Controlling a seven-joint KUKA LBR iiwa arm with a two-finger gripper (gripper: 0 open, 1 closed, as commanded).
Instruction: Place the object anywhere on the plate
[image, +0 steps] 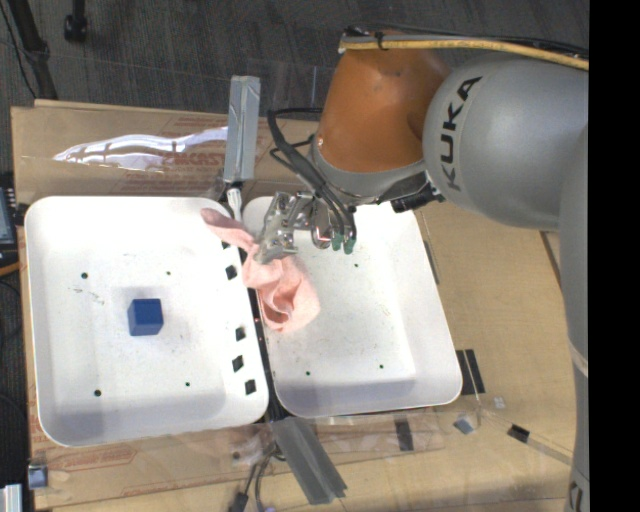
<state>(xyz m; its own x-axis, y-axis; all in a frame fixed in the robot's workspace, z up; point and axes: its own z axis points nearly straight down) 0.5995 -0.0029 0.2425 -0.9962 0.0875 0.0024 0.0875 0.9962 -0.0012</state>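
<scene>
- Camera view looks down at a slant on two shallow white bins sitting side by side on a brown cardboard-covered tabletop (500, 260).
- Only writing I can actually read is "KUKA" in dark letters on the grey arm (500, 130); there's a glossy orange band (375, 105) right above the wrist.
- Some faint print shows on the cardboard near a shiny strip of clear plastic (140, 150) at the top left, too blurry to read.
- The gripper (272, 240) is bare metal, hanging over the inner edge of the right bin (380, 340). Its fingers look clamped on the top of a pink cloth (280, 285), with the cloth pinched between them.
- That cloth is soft and crumpled, draping down from the gripper right along the seam between the bins, mostly on the right bin's side, with a corner trailing up and left over the rim.
- Left bin (60, 300) is smooth white plastic with rounded corners and a few tiny dark dots; a small blue cube (145, 316) sits in it, well apart from the cloth.
- Grey tape strips (242, 125) hold the bins at top and bottom.
</scene>
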